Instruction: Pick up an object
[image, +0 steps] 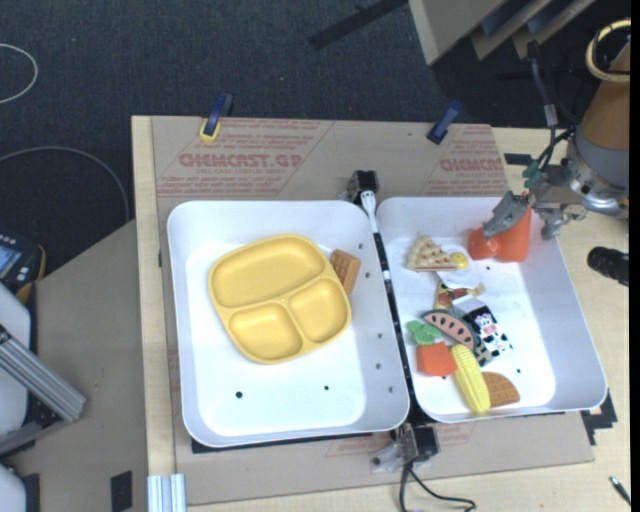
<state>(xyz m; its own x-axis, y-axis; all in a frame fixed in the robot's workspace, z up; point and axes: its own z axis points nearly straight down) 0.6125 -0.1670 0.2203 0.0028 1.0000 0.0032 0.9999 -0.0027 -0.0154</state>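
Gripper (512, 222) pinching the red cup (503, 241) by its rim, at right bin (560, 300) back corner, just beyond the pizza (434, 255). Thin rim hold; cup could slip or swing on lift.

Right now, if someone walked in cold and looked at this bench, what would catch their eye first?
The big yellow divided plate fills the middle of the left bin, with a small waffle-like piece at its right edge. In the right bin, a heap of toy food stands out: a corn cob, a watermelon slice and a pizza slice. The gripper hangs over an orange cup at that bin's far corner.
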